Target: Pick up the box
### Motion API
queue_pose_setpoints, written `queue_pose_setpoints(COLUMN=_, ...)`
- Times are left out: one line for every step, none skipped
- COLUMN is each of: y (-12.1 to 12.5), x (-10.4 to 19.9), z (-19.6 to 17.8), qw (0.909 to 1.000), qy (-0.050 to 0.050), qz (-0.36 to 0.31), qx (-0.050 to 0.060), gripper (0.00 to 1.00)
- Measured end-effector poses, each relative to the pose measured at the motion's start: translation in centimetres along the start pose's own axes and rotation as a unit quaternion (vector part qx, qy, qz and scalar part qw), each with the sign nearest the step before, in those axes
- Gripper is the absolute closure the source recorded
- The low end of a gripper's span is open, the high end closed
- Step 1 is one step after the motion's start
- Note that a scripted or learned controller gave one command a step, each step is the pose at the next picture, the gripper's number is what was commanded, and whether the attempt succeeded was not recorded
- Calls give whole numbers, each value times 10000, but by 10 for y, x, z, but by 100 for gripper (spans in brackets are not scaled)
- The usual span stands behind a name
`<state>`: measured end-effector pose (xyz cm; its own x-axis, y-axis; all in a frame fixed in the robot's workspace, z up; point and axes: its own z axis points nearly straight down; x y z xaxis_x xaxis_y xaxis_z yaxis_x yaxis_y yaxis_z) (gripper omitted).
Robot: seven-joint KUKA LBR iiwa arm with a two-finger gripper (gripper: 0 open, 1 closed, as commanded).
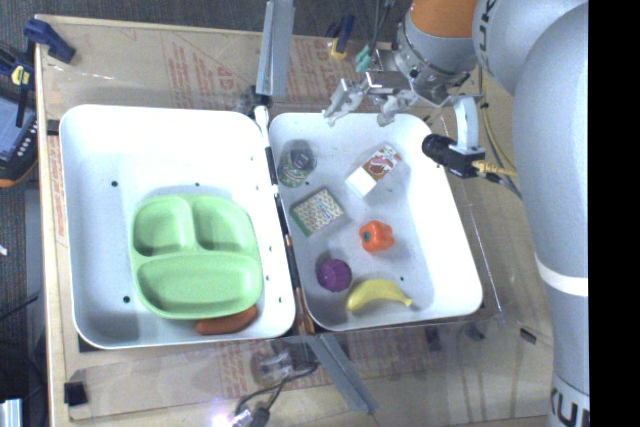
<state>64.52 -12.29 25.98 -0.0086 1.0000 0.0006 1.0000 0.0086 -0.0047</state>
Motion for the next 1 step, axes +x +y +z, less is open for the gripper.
queue_pose_setpoints(y=-53, x=14, z=165, qw=9999, qy=-10, qz=138, qx=-41, gripper=0)
